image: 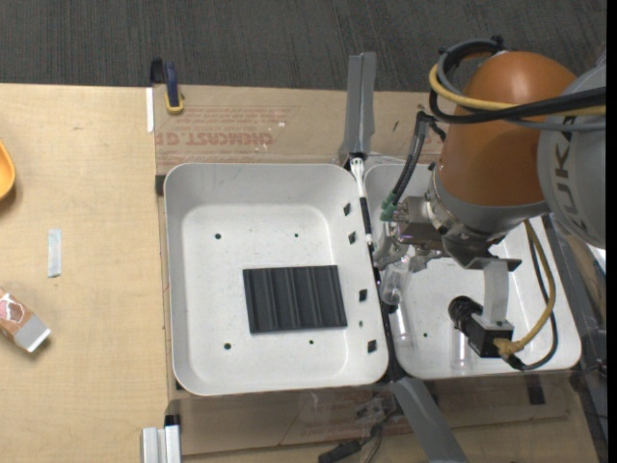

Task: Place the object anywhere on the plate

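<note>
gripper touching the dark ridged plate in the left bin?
Apart. Camera view shows the gripper over the right bin, with bare white floor between it and the plate.

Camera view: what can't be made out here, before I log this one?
- Hand: blurred and crowded by the arm's wrist; finger state and any held object unreadable.
- Right bin: largely covered by the arm.
- Orange item: cut off by the left edge.
- Dark ribbed plate in the left bin: surface detail too coarse.

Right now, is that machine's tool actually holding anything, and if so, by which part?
It cannot be told: the tool sits low over the right bin's left edge, and the arm's wrist hides what lies under it.
</note>
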Robot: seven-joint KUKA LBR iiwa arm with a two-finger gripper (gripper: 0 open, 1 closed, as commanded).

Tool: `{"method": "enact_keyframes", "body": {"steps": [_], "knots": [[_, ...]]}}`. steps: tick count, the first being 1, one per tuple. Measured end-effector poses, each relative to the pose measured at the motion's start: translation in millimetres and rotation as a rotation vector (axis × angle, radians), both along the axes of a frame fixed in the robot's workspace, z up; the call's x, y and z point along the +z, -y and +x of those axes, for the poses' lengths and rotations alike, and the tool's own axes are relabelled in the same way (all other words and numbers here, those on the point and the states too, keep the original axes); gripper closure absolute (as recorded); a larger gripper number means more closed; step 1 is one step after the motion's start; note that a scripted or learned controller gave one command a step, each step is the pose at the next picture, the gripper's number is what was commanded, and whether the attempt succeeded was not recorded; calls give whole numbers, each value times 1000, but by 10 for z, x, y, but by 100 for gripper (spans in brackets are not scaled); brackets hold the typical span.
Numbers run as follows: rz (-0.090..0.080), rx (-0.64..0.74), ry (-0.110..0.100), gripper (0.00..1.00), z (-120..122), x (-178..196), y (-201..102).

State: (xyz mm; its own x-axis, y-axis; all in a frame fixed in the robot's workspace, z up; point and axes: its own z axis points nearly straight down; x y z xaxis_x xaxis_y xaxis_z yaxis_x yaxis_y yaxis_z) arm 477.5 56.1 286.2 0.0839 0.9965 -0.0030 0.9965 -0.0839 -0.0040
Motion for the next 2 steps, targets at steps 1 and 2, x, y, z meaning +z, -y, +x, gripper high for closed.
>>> {"method": "enact_keyframes", "body": {"steps": [1, 2], "knots": [[3, 693, 0, 100, 4, -21, -687], [4, 796, -2, 100, 0, -249, -790]]}}
